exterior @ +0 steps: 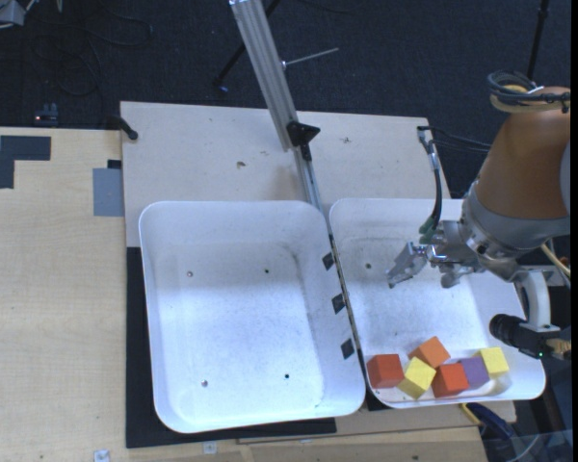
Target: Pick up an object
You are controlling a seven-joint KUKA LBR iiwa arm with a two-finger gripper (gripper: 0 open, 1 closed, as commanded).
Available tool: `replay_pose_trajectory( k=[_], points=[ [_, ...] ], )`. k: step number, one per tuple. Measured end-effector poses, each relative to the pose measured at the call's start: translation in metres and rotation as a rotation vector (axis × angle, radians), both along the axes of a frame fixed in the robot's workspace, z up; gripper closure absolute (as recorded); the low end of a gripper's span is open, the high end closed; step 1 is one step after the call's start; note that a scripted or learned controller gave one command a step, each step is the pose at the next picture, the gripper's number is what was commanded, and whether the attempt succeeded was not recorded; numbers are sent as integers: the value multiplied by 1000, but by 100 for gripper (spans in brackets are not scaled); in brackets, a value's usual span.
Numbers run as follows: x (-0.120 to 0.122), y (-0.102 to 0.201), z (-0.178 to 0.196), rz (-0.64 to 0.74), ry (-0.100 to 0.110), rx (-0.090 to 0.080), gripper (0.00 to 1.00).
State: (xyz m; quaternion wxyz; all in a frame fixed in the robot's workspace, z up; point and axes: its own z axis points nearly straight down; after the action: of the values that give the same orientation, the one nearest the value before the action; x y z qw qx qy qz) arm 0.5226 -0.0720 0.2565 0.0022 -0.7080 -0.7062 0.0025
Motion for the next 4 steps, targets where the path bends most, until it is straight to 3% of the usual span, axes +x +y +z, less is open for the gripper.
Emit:
replay_pose_trajectory(
  k=[1, 2, 3, 4],
  points=[
    [-26, -17, -40, 0, 2, 2, 0],
    [-25, -23, 93, 3, -13, -1, 0],
    [21, -29, 71, 6, -5, -1, 0],
    [37, -54, 20, 0, 0, 0, 0]
  ],
)
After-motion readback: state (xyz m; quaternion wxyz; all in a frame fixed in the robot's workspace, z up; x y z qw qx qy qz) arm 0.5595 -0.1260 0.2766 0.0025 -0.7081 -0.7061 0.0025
